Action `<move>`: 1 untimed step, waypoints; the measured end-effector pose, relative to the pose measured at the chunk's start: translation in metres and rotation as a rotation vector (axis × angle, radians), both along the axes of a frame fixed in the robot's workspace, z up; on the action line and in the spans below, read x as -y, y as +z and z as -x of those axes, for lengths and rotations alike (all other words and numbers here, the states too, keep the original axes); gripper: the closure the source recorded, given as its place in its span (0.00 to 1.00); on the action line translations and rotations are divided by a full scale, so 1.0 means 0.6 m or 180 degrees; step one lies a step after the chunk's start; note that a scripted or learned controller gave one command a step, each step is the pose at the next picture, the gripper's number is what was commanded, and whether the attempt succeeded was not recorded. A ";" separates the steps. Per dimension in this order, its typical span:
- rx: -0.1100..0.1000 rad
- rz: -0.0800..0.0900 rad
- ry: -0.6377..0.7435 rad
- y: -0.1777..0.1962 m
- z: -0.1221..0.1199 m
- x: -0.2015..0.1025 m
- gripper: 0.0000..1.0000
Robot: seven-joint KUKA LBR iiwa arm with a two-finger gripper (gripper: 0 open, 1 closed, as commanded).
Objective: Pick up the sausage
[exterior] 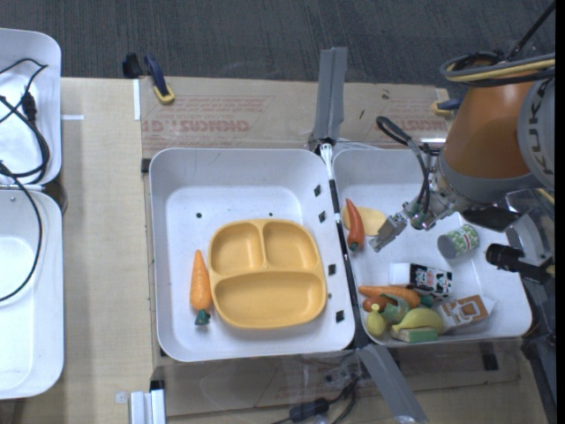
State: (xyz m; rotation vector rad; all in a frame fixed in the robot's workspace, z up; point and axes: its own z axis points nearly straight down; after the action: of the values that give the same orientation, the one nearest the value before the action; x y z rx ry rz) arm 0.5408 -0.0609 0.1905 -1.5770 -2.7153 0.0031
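Sausage by divider, gripper close beside it

Camera view: sausage [354, 223], reddish-orange and slim, lies in the right bin [521, 325] against the divider [334, 203] between the two bins, upper left part of that bin. A pale yellow item [372, 220] sits just right of the sausage, touching or nearly so. Gripper [387, 232] hangs just right of the sausage, tilted, tip pointing down-left toward it; nothing visible between its fingers, and how far apart they are cannot be read at this angle. Grey arm with orange band [481, 140] comes in from the right over the right bin.

Other right-bin items, all right of or below the sausage: small can [457, 241] on its side well to the right; milk-style carton [429, 278]; carrot [388, 293] lying flat; green pear-like fruit [377, 321]; banana [416, 319]; brown packet [464, 310].

Left of the divider, left bin [168, 263] holds a yellow divided plate [267, 273] and a second carrot [200, 283] just left of the plate, upright along its edge.
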 end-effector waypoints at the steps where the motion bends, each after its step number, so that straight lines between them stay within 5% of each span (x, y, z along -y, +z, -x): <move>1: 0.0005 0.0003 -0.0033 0.000 -0.037 0.038 0.00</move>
State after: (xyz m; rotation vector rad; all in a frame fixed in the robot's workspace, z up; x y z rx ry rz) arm 0.5632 -0.0838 0.1906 -1.5920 -2.7086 0.0029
